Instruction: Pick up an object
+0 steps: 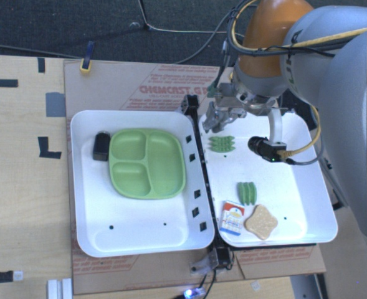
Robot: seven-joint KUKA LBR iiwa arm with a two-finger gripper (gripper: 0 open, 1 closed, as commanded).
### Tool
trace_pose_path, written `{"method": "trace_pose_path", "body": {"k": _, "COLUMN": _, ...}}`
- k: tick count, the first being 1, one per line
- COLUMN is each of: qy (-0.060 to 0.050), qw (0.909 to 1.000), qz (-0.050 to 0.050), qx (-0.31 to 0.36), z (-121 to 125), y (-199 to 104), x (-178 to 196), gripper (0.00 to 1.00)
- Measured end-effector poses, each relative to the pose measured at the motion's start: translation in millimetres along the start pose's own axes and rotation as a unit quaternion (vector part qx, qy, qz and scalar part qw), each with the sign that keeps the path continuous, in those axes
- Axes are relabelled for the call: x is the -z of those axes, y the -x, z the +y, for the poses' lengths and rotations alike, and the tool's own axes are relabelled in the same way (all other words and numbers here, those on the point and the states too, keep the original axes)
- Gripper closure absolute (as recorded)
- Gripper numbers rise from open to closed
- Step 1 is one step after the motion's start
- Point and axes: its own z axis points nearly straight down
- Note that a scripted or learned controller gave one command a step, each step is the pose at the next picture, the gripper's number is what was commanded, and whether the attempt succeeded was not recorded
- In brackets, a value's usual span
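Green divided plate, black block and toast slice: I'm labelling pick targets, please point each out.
Green divided plate (147, 164): camera view, centre ridge.
Black block (101, 146): camera view, top face.
Toast slice (261, 222): camera view, middle of crumb.

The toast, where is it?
The toast lies in the right bin, near its front edge, touching the small red and white box on its left.

Glossy green plastic tray (147, 164), smooth white bins (86, 167), matt plywood bench (21, 185).
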Motion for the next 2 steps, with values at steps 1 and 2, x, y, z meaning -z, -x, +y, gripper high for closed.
{"method": "trace_pose_path", "body": {"k": 1, "qy": 0.0, "qw": 1.0, "qz": 0.0, "qx": 0.0, "z": 14.3, "y": -57.3, "x": -2.9, "gripper": 1.0}}
{"method": "trace_pose_path", "body": {"k": 2, "qy": 0.001, "qw": 1.0, "qz": -0.001, "qx": -0.001, "z": 32.0, "y": -94.3, "x": -15.5, "gripper": 1.0}}
